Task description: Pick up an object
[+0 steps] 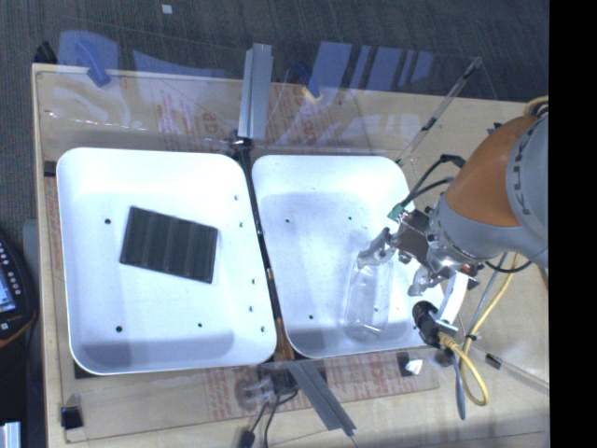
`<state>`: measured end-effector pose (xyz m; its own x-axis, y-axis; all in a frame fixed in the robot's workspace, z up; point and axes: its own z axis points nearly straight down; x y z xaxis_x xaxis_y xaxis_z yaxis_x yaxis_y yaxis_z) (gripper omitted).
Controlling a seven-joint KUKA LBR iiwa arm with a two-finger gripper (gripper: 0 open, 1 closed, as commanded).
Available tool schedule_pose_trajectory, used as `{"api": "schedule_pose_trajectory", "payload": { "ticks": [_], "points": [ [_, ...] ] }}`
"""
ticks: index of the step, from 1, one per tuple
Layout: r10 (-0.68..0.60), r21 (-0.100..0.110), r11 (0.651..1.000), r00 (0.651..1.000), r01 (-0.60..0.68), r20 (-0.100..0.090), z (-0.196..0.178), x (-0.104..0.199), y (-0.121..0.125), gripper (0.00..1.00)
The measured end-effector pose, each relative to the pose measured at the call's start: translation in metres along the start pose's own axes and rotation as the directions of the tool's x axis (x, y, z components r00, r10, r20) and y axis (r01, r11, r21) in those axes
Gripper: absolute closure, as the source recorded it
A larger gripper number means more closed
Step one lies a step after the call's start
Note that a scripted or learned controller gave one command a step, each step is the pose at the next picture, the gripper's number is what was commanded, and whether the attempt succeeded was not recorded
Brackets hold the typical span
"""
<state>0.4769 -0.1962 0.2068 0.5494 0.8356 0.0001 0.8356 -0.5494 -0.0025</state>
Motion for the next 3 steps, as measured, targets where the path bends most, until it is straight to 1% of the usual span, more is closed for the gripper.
{"api": "schedule_pose_trajectory", "payload": {
  "ticks": [1,2,3],
  "points": [
    [-0.006,0.001,1.0,1.0,0.006,0.0,-0.009,0.001,0.001,1.0],
    [-0.006,0.001,1.0,1.0,0.006,0.0,-0.009,0.001,0.001,0.0],
    [-0.276,-0.003,0.961,0.961,0.276,0.002,-0.021,-0.003,0.003,0.0]
  ]
}}
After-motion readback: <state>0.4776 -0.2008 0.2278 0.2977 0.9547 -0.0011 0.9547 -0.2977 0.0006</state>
